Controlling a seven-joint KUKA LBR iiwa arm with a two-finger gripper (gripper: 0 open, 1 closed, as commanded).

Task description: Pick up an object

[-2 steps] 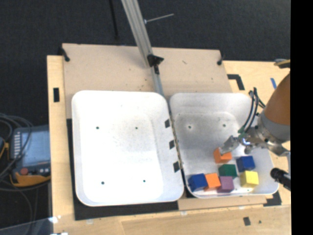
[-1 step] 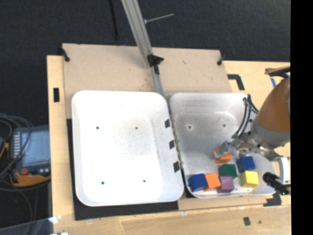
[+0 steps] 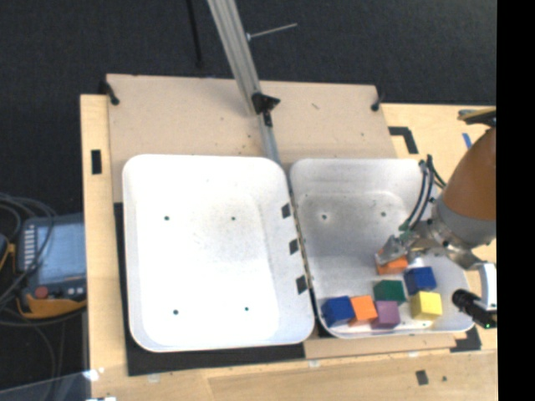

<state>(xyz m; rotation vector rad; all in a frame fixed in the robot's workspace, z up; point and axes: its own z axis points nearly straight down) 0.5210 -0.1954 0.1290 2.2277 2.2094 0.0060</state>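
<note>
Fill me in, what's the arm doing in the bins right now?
The arm is reaching in from the right with its gripper low in the right bin, right at an orange block. Whether it has a grip isn't clear. The other blocks cluster at that bin's near edge: blue, orange, purple, green, another blue, yellow. The left bin sits alongside.

Seven small blocks sit in the right bin (image 3: 351,182), gathered toward its five o'clock corner. Along the near wall stand a blue block (image 3: 338,310), an orange block (image 3: 364,308) and a purple block (image 3: 387,313), side by side and touching or nearly so, with a yellow block (image 3: 427,305) at their three o'clock. A green block (image 3: 389,290) and a second blue block (image 3: 420,277) lie at twelve o'clock from that row, and another orange block (image 3: 391,265) lies at eleven o'clock from the green one.
</note>
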